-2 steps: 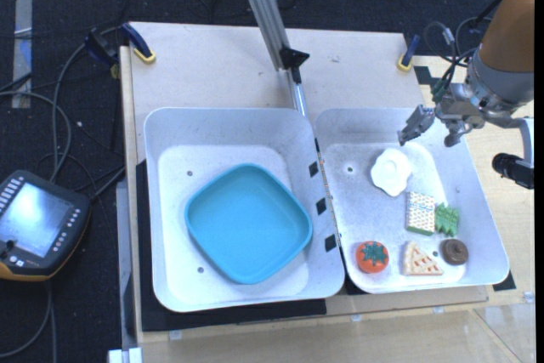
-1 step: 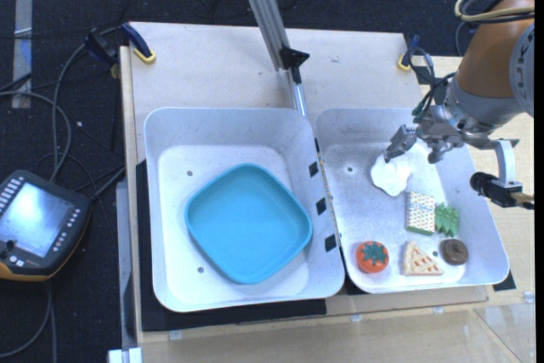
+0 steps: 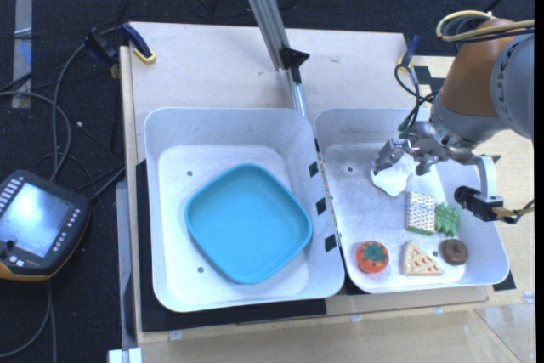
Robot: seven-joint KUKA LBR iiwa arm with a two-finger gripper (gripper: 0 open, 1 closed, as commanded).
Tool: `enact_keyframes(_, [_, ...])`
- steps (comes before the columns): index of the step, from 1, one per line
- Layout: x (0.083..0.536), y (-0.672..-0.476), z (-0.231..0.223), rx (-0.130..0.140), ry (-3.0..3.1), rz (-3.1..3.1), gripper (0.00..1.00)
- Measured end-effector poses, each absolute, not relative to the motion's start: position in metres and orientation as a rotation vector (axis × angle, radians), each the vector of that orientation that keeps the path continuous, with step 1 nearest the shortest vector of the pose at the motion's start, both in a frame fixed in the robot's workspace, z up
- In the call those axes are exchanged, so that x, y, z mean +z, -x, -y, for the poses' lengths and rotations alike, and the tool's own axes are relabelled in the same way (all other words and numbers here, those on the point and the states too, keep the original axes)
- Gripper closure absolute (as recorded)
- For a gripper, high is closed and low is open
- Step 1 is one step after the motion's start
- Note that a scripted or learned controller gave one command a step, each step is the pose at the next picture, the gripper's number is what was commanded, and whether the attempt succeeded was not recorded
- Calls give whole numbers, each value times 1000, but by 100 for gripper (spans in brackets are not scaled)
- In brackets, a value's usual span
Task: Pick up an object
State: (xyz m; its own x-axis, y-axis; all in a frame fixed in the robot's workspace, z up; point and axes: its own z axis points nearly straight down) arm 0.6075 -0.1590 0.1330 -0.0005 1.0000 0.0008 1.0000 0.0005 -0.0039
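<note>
The grey arm [image 3: 501, 89] comes in from the right, its orange band [image 3: 472, 76] showing above the wrist, bent downward. The gripper [image 3: 399, 159] hangs low, pointing leftward and down at a slant.

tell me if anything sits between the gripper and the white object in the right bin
Nothing visible does. The gripper is right over the white object, at its upper edge; the toy foods lie lower in the right bin.
</note>
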Motion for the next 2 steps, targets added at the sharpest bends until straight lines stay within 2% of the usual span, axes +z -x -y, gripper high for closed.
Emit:
enact_keyframes(1, [93,-607,159,3,2219,2220,0])
enact_keyframes(2, [106,-608,159,0,2222,2222,100])
